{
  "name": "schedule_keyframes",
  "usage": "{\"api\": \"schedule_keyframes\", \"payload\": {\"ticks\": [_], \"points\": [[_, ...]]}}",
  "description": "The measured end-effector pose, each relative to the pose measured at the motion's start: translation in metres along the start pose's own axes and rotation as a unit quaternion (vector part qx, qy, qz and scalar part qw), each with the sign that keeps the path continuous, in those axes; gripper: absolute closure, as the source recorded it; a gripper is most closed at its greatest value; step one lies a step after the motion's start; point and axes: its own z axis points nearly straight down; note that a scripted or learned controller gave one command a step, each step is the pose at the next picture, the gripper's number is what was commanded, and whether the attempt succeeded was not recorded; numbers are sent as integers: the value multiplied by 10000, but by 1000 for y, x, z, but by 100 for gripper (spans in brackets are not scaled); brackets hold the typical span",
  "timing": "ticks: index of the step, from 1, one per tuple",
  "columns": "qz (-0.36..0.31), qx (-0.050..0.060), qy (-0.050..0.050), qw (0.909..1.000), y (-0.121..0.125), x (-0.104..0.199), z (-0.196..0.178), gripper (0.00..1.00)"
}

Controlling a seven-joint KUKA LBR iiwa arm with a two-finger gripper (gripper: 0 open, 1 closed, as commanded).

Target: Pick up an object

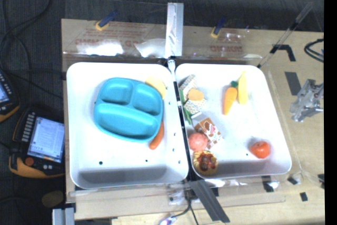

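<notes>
Two shallow white bins sit side by side on my counter (305, 166), seen from above at a slant.

The left bin (84, 160) holds three things. One blue divided tray (129, 109) lies near the middle. One yellow piece (156, 85) touches the tray's upper right corner. One orange carrot-like piece (157, 137) lies against its lower right edge.

The right bin (274, 113) holds the small toy foods I could pick from, about eight. Near the top are one orange carrot (229, 99) and one yellow piece (243, 88), touching side by side. One red tomato (259, 149) sits apart, near the lower right. Along the left wall, from top to bottom, I count one pale orange piece (195, 95) on a checkered packet (192, 106), one small patterned box (210, 131), one pink-red ball (197, 140) just beside the box, and one dark red and yellow cluster (205, 163) in the lower left corner. These crowd together, so my count there may be off.

One small grey metal fitting (307, 100) stands on the counter right of the bins.

I cannot tell how wide my pincer is, or whether it has hold of anything.
</notes>
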Motion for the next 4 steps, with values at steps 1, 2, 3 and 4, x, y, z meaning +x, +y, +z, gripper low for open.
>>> {"api": "schedule_keyframes", "payload": {"ticks": [1, 2, 3, 4], "points": [[-2052, -8, -6, 9787, 1, 0, -22, 100], [-1177, -8, 10, 9930, 33, -24, 102, 100], [-2650, -11, -6, 9642, 51, -13, 19, 100], [-331, -2, 21, 9995, 73, -6, 160, 100]]}}
